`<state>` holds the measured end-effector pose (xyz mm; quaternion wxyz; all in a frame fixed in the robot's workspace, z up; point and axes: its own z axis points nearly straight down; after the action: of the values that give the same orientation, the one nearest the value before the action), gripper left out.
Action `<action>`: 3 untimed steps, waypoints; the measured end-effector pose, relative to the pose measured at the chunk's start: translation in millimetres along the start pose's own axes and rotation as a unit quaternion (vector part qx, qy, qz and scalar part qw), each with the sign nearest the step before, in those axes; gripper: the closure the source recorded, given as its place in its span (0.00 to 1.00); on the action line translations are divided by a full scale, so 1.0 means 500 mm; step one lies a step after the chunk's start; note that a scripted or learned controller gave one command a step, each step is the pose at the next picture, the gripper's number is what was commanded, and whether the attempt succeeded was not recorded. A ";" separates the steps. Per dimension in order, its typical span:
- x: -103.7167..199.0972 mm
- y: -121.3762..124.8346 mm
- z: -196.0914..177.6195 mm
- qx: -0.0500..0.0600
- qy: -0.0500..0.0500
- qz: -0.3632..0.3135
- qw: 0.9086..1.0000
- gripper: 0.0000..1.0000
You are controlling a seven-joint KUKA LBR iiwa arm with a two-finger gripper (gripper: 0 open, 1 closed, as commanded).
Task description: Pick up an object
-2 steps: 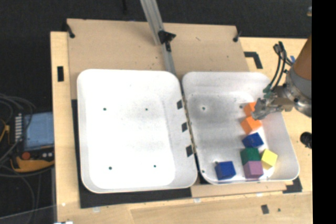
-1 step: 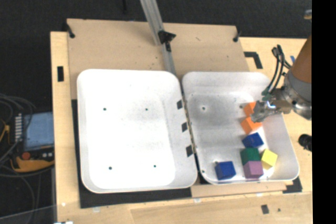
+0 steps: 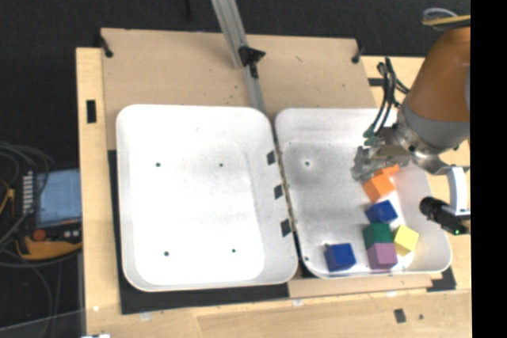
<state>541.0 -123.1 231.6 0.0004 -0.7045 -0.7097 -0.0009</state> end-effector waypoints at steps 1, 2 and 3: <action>0.084 0.049 -0.010 -0.001 0.000 0.000 1.000 1.00; 0.192 0.090 -0.030 -0.001 0.000 -0.001 1.000 1.00; 0.277 0.113 -0.013 0.000 -0.001 0.001 1.000 1.00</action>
<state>596.4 16.0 238.5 -0.0007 -0.7050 -0.7092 -0.0002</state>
